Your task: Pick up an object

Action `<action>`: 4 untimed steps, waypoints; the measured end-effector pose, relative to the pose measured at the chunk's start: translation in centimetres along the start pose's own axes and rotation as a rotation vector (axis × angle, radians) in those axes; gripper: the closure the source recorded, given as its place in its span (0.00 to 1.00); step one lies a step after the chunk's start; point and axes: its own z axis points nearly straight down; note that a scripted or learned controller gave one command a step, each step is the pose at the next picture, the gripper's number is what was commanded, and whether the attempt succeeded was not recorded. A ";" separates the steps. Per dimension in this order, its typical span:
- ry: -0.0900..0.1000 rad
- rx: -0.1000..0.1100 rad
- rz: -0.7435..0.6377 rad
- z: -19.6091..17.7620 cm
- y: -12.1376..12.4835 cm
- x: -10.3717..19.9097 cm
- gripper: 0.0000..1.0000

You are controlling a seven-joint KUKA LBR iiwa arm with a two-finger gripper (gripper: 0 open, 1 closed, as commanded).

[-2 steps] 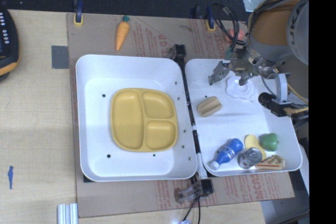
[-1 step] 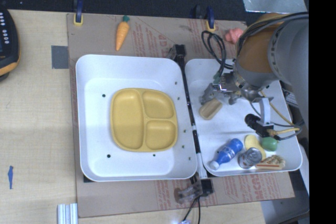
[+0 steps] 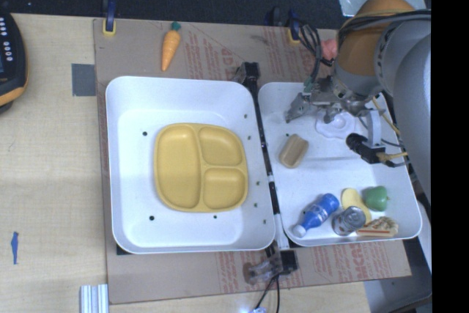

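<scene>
Pincer (image 3: 308, 105) hangs low at the top of the right white bin (image 3: 410, 227); I cannot tell its state. Nearest candidate, a tan rounded bread-like block (image 3: 293, 151), lies just below it toward the near side, long axis slanting up-right, not touching

In the left white bin (image 3: 117, 157), a yellow 3-compartment plastic tray (image 3: 200, 166) is taking up the centre, leaving only a bare band of floor along the walls. In the right white bin (image 3: 272, 95), the grey arm (image 3: 399, 62) and its gripper (image 3: 306, 105) are crowding the upper part. A tan block (image 3: 294, 151) is lying mid-left. The lower right corner is packed: a blue bottle (image 3: 317, 214), a silver can (image 3: 349, 221), a yellow piece (image 3: 354, 198), a green round item (image 3: 375, 197) and a pizza-slice toy (image 3: 377, 228). Open floor is running between the block and that cluster.
</scene>
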 end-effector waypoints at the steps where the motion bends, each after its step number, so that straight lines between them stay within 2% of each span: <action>1: 0.003 0.010 0.003 0.1 -5.2 2.4 0.00; 2: 0.004 -0.008 -0.007 -10.7 -1.8 9.9 0.00; 3: 0.000 0.011 0.007 -11.0 -9.6 5.1 0.00; 4: 0.002 0.016 0.008 0.6 -14.5 -0.2 0.00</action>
